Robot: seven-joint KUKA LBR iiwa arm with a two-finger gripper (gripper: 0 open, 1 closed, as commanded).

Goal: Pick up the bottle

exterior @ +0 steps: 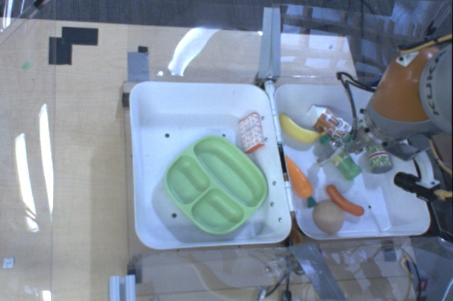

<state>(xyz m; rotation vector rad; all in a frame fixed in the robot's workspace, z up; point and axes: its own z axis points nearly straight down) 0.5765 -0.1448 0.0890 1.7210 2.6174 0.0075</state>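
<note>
Looking down on the worktop from the fixed overhead camera, you see two shallow white bins side by side. The left bin holds a green divided plate with three compartments, lying tilted toward the bin's near side, and a small orange-and-white snack packet leaning near the bin's right wall. The right bin holds a yellow banana at its far left, an orange carrot along the left wall, a red sausage-shaped item, and a tan, rounded potato-like item at the near edge. A packet with orange and white print lies just beyond the banana's right end. The bottle, small with a green body, lies near the middle of the right bin, between the carrot and a small round can. The arm, grey with an orange band, enters from the right, and the tool sits low over the middle of the right bin, just above and touching or almost touching the bottle. You cannot tell from this view whether the tool's fingers are spread or pressed together, nor whether the bottle sits between them.
</note>
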